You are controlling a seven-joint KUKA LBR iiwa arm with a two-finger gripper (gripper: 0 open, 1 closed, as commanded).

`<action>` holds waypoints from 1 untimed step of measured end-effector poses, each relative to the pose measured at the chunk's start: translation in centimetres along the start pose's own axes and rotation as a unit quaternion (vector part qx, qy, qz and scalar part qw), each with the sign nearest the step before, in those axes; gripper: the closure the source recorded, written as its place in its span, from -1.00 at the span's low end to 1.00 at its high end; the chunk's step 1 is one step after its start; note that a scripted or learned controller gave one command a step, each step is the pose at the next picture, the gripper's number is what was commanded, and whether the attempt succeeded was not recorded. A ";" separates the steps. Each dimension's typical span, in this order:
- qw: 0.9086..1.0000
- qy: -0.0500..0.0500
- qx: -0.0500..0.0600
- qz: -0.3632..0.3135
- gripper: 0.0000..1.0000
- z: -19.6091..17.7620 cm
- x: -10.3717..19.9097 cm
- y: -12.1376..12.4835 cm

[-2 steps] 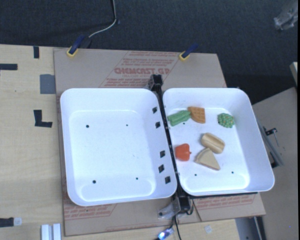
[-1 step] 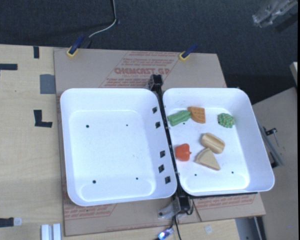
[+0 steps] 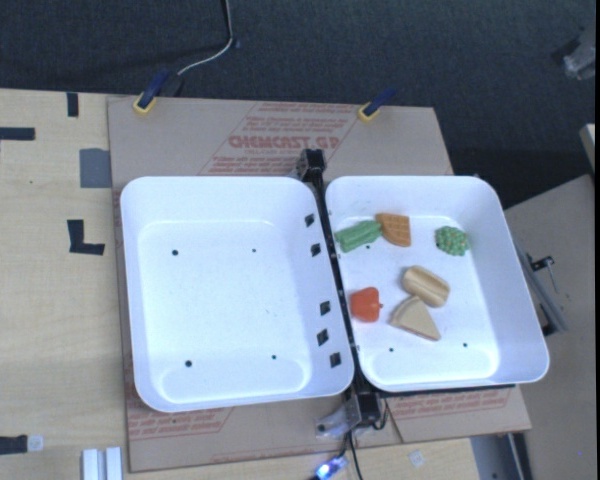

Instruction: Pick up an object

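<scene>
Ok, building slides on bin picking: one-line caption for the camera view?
Six toy foods, including a green piece and red piece, lie in the right bin.

We can make out red printed lettering on the brown cardboard sheet (image 3: 280, 138) under the two white bins, upside down from our side; it seems to read "CHEMCAST GP", though the letters are too blurred for certainty.

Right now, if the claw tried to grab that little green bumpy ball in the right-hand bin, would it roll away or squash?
The green bumpy ball looks rounded, so a nudge would probably roll it. It lies apart from the other pieces, near the right bin's far wall, so nothing nearby would stop it. It looks like a small moulded toy, probably light and fairly stiff, though its knobbly surface might slip between fingers.
</scene>
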State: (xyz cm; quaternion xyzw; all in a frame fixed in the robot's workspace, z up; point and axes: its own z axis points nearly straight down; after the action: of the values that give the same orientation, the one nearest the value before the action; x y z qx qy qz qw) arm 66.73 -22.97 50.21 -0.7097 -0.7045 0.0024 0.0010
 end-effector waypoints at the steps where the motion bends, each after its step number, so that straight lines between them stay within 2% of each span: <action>1: 1.000 0.001 -0.004 -0.006 1.00 -3.5 7.0 0.1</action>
State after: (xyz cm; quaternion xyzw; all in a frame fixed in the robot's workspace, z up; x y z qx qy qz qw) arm 66.89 -15.99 53.72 -0.7052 -0.7090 -0.0010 -0.0016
